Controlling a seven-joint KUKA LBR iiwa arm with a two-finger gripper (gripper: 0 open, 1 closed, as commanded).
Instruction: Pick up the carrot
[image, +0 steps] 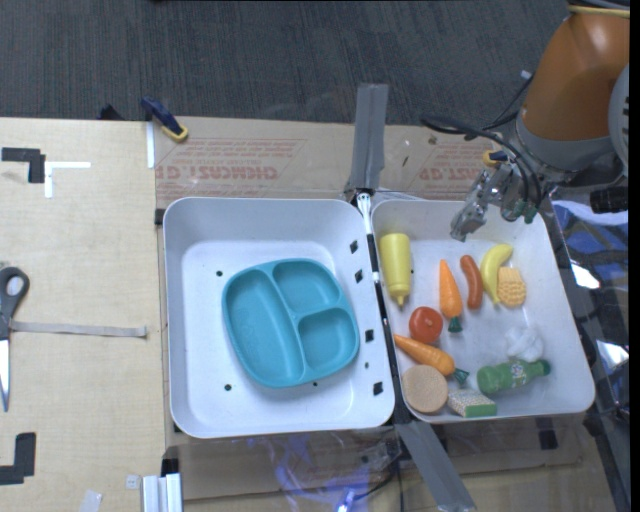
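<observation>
The arm's hand (468, 222) hangs over the far edge of the right bin (560, 330), a small metallic cluster of grey parts and cables; whether it is open or closed cannot be told, and nothing is visibly gripped. Above it the smooth orange band (580, 60) of the arm is cut off by the frame's top and right edges.

There are 2 carrots in the right bin. 1 carrot (450, 290), a slim orange cone with a green stub, lies lengthwise near the middle, between a yellow mustard bottle (396, 264) and a reddish sausage (471, 281). The other carrot (425, 353) lies slantwise nearer the front, just beside a glossy round tomato (425, 323) and touching a flat tan disc (425, 389).

Also there: a curved banana (493, 268), a knobbly corn cob (512, 288), a green bottle (512, 376) on its side, a pale block (472, 404) and something crumpled and whitish (524, 343), hard to identify.

The left bin (190, 330) holds a turquoise plastic plate (290, 322) with 3 compartments. On the pale wooden tabletop (75, 250), scissors (8, 310) are cut off at the left edge.
</observation>
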